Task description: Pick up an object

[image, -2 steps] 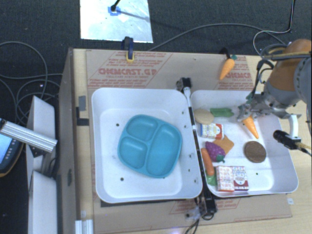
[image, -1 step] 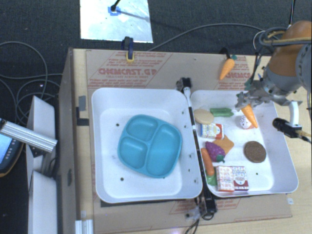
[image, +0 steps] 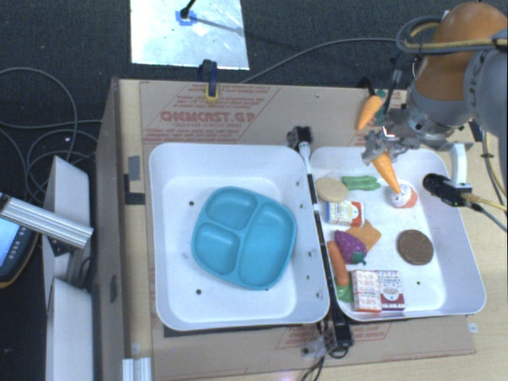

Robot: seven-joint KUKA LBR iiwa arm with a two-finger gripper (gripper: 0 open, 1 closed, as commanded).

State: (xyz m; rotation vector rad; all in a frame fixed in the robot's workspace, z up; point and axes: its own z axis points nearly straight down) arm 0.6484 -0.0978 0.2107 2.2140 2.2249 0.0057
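Camera view, oblique from above: the grey arm with its orange band enters from the right, and its end effector (image: 386, 151) hangs over the far part of the right bin (image: 464, 280). An orange cone-shaped toy (image: 386, 171), carrot-like, lies directly beneath the end effector, its long axis running from far-left to near-right, the near end touching or just beside a small red-and-white round piece (image: 402, 196). Whether the end effector is apart, together or clamped on the cone cannot be told; the wrist hides that region. A second orange piece (image: 368, 111) rests on the tabletop (image: 238, 109) just beyond the bin's far rim. Other candidates lie nearer and to the left of the cone: a green pod (image: 361, 183), a beige disc (image: 332, 189), a purple grape cluster (image: 350, 245), a brown cookie (image: 414, 247) and a red-printed carton (image: 378, 290). The left bin (image: 171, 213) holds a blue divided plate (image: 243, 237). Cardboard covers the tabletop; dark carpet, cables and a reflective sheet (image: 187, 21) surround it. Judged from position alone, the cone is the likeliest target.
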